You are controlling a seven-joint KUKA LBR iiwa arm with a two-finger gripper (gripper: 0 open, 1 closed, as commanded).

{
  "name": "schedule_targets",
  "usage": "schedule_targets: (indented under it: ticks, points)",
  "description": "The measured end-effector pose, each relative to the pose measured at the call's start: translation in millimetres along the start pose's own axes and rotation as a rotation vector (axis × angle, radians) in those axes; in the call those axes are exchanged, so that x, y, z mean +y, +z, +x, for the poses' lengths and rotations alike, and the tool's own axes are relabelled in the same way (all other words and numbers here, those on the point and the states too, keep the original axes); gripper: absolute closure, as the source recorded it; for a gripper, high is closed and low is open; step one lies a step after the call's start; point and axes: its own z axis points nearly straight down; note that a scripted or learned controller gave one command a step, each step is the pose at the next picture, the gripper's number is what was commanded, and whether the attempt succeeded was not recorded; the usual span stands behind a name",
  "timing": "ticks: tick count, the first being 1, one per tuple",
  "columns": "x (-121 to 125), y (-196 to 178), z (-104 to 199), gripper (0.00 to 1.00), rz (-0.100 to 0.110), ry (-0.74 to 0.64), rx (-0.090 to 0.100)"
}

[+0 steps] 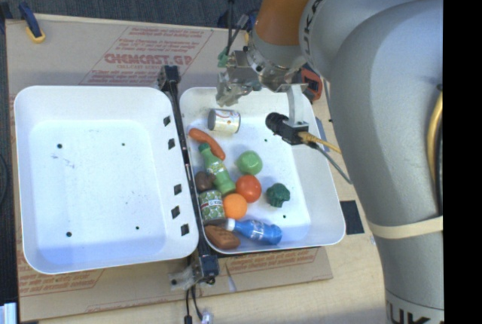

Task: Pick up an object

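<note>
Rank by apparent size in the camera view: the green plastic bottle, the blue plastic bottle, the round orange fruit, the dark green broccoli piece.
1. Green plastic bottle
2. Blue plastic bottle
3. Round orange fruit and dark green broccoli piece: alike, too close to rank.

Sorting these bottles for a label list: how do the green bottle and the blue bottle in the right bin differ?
The green bottle lies along the bin's left wall, near the divider; the blue bottle lies across the near end. The green bottle has a green cap, and the blue bottle's cap end looks white. Both lie flat among the toy food.
</note>
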Motion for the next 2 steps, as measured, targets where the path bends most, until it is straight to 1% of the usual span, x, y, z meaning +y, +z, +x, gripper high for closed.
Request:
schedule_targets:
  ticks: [1, 2]
  points:
    - [0, 0, 0, 0.0, 0.0, 0.0, 0.0]
    - [-2, 70, -84, 0.0, 0.003, 0.005, -0.001]
